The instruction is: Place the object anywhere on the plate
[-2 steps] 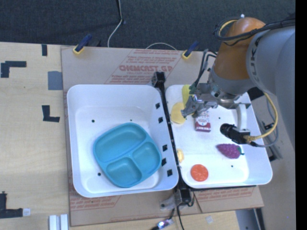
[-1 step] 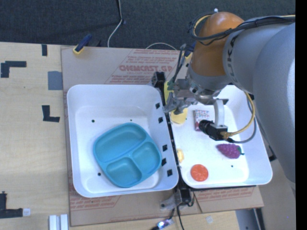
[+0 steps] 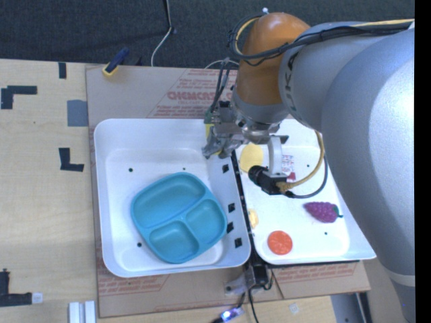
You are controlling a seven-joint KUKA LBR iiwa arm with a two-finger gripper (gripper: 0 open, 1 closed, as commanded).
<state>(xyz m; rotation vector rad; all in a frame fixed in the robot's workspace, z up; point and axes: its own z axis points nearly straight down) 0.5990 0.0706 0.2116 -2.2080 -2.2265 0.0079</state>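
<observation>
nearby, blue plate (image 3: pixel 178 217) in left bin (image 3: pixel 111 147), purple grapes (image 3: pixel 322 211), orange slice (image 3: pixel 280 242) — end effector (image 3: pixel 219 143) grip unclear

Red print on the cardboard sheet (image 3: pixel 182 99) beneath the bins is too blurred to read.

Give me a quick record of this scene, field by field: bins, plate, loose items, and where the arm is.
left bin: holds the blue plate, three compartments, nothing on it
right bin: purple grapes, orange round piece, yellow piece partly under the arm
arm: reaches in from the right, wrist over the divide between the bins
gripper: above the left bin's right rim; jaws unclear
task status: not yet done
</observation>
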